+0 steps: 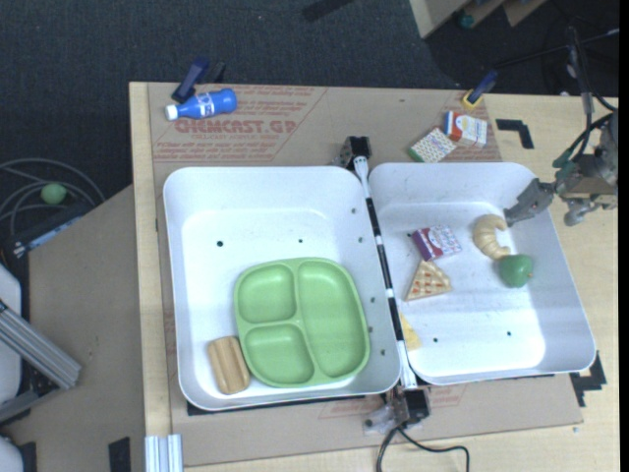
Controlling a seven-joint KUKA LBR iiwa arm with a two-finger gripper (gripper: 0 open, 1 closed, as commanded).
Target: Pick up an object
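Observation:
The right bin [550, 347] holds a beige croissant-shaped piece [488, 234], a green rounded piece [515, 269], a waffle-patterned wedge [428, 281] and a purple-and-white packet [435, 241]. A small yellow bit [409, 337] lies by its left wall. My gripper [521, 205] reaches in from the right over the bin's upper right part, just above and right of the beige piece. Nothing is seen held in it.
The left bin [197, 214] holds a green divided plate [300, 321] and a tan block [228, 364] at its front left. A blue bottle [201, 104] and two small boxes [434, 146] [468, 128] lie on the bench behind the bins.

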